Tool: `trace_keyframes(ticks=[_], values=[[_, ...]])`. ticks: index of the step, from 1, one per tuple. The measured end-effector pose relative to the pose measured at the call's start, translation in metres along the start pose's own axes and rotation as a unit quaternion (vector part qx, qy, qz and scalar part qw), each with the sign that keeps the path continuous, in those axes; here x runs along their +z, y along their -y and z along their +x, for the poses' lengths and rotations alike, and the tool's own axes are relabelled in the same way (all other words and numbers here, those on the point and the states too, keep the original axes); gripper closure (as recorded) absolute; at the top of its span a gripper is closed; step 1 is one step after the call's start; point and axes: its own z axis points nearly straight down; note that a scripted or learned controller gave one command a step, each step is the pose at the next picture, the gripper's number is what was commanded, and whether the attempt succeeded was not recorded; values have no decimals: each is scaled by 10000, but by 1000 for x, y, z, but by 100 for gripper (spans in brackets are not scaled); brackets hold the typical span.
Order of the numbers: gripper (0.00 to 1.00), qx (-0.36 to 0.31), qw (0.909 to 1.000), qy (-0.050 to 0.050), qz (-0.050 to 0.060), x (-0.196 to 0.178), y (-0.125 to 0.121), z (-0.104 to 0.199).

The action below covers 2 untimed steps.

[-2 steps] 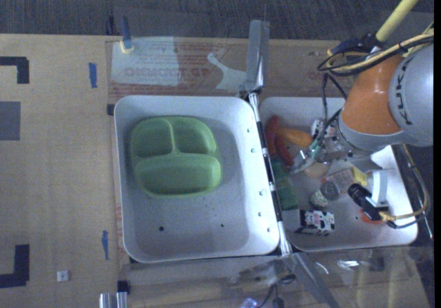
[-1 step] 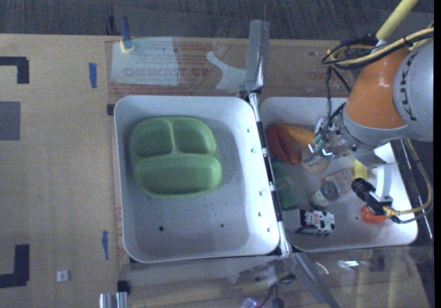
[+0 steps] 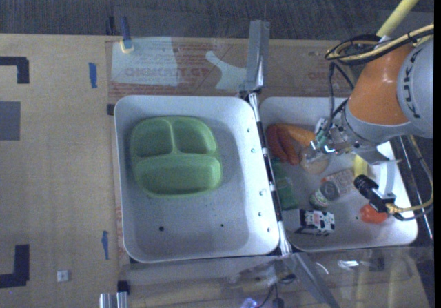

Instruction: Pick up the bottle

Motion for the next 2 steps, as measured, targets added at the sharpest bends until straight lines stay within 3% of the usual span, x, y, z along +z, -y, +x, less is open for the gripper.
trace_keyframes(ticks=[1,2], values=[[100,1195,9928,-46,62,23,-15,7],[100,1185,9929,-40,50,14,-16,7]])
